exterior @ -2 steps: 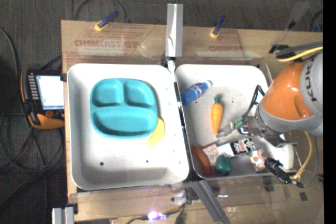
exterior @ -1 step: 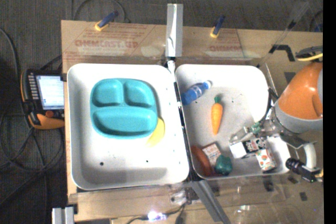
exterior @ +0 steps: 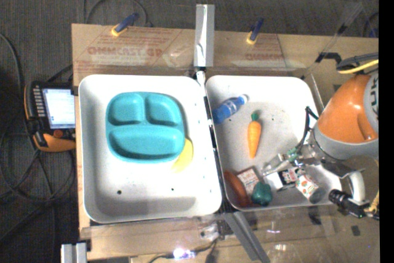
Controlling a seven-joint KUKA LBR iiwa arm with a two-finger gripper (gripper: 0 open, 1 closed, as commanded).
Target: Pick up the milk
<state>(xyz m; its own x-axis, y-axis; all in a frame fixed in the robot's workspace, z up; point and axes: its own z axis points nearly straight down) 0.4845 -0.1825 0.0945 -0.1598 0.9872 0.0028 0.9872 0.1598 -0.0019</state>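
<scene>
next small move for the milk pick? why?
Probably a short shift toward the bin's near right corner, then descend. The gripper sits low in the right bin, over the clutter near the small dark carton, while the milk lies just beyond it, toward that corner. The carrot and bottle are well clear.

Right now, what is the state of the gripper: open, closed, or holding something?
Gripper: cannot be told; it is low in the right bin, beside the milk.
</scene>
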